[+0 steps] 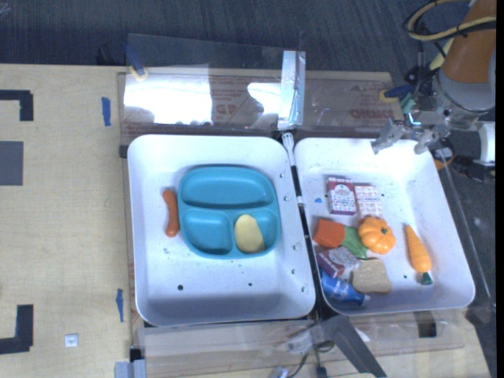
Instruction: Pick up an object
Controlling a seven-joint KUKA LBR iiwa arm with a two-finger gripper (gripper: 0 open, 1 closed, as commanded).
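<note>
The right bin (441,187) holds a heap of toy food. In it are a red and white box (352,197), an orange pumpkin (376,235), a carrot (417,252), a red-orange block (329,232), a slice of bread (370,276) and a blue item (340,288). My gripper (405,138) hangs over the far edge of this bin, well above and behind the heap. It is open with nothing between its fingers.
The left bin (146,172) carries a blue divided tray (228,207) with a yellow lemon-like piece (249,233) in one compartment. An orange sausage (171,213) lies beside the tray. A clear plastic panel (205,93) stands behind the bins.
</note>
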